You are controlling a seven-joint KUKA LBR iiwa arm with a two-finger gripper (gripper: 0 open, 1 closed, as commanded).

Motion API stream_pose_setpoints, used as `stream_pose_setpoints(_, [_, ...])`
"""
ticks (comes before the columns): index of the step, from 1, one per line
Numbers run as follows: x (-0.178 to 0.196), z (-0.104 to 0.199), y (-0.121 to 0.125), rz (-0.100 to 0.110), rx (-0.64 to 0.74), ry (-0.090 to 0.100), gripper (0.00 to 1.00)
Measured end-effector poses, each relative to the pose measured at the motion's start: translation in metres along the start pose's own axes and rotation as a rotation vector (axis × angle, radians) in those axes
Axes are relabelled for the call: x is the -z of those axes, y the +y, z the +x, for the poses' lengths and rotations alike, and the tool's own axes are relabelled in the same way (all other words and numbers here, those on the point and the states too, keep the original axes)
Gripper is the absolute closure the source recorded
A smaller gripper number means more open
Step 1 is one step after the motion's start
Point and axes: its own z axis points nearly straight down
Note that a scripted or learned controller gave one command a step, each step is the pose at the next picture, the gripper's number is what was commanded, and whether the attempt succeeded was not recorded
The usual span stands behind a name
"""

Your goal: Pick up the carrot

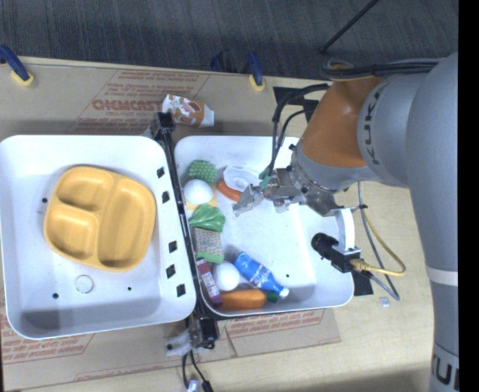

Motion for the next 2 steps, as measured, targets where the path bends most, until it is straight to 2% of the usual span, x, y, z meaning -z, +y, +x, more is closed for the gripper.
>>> stream_pose_setpoints(1, [-0.071, 0.021, 0.034, 0.001, -0.065, 0.001, 0.00])
stream_pose_setpoints(2, [0.058, 0.017, 0.082, -0.001, 0.026, 0.000, 0.00])
